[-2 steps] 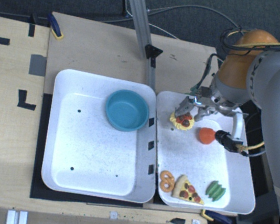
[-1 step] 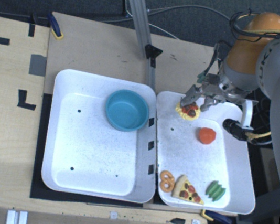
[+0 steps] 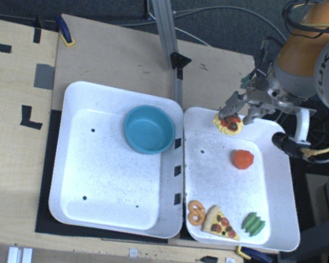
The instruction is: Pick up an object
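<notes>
Tool (image 3: 237, 115) over round toy pizza (image 3: 228, 125), right bin (image 3: 278, 197) far corner.

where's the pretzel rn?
The pretzel lies in the near-left corner of the right bin, touching or nearly touching the pizza slice, far from the gripper.

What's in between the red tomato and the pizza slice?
Nothing: camera view shows bare white bin floor between the red tomato and the pizza slice.

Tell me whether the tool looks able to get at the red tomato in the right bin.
Probably yes: the red tomato lies apart from other items, nothing over it, with the tool hanging just beyond it.
</notes>
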